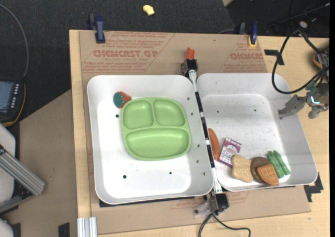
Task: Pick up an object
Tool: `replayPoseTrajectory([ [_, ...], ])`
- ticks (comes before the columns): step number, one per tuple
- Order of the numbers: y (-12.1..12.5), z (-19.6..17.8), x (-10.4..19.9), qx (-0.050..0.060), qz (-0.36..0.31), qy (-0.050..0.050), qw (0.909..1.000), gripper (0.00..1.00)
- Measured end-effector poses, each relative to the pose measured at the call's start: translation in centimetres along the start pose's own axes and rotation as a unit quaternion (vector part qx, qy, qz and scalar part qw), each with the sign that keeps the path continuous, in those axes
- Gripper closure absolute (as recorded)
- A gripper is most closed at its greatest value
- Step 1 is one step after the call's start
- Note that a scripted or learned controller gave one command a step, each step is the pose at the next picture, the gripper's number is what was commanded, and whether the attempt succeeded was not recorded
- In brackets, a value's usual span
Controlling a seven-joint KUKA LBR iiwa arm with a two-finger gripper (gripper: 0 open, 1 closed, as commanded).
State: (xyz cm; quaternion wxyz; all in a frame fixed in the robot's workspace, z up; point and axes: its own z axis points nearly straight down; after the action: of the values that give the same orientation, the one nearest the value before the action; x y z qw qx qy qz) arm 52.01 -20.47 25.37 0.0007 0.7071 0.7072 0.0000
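The left bin (pixel 102 142) holds a green divided plate (pixel 154 128) and, by its far-left corner, a small red and green toy (pixel 122 99). The right bin (pixel 241 108) has its objects gathered along the near edge. An orange carrot-like piece (pixel 213 143) lies against the wall between the bins. Next to it is a purple and white packet (pixel 229 151). Further right lie a tan cracker (pixel 242 168), a brown cookie (pixel 259 164), an orange waffle (pixel 268 174) and a green vegetable piece (pixel 278 162), touching one another.
Blue clamps (pixel 98 27) (pixel 253 34) and an orange clamp (pixel 189 53) stand along the board's far side. A grey metal fitting (pixel 293 106) and black cables (pixel 285 63) sit at the right bin's right rim. A yellow scrap (pixel 148 9) lies on the floor.
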Motion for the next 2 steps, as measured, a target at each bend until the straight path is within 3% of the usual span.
replayPoseTrajectory([
  [1, 6.5, 17.7, 4.0, 0.002, -0.002, 0.001, 1.0, 0.0],
  [2, 14.7, 16.8, -1.3, 0.01, -0.001, 0.011, 0.9999, 0.0],
])
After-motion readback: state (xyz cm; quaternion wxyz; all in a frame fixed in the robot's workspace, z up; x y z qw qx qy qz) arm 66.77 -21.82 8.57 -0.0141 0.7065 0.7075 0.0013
